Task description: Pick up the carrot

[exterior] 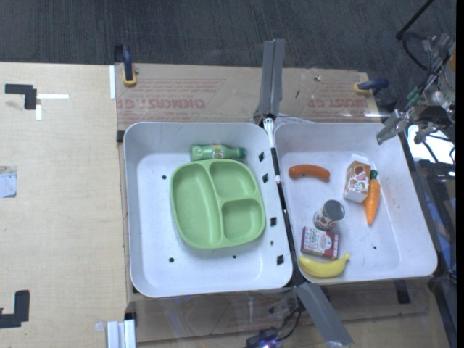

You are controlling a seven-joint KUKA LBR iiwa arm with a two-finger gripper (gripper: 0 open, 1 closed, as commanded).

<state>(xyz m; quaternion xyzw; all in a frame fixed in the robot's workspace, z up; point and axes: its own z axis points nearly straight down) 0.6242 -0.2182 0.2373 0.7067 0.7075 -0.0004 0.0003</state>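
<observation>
The carrot (pixel 372 200) is orange with a green top and lies lengthwise near the right wall of the right bin (pixel 424 245). Its top touches a small carton (pixel 357 183). My gripper (pixel 406 130) hangs over the bin's back right corner, well behind the carrot and a little to its right. It looks open, with nothing between its fingers.
The right bin also holds an orange sausage (pixel 309 172), a can (pixel 330 214), a red packet (pixel 320 243) and a banana (pixel 324 266). In the left bin (pixel 141 216) are a green divided plate (pixel 217 203) and a green bottle (pixel 216 151).
</observation>
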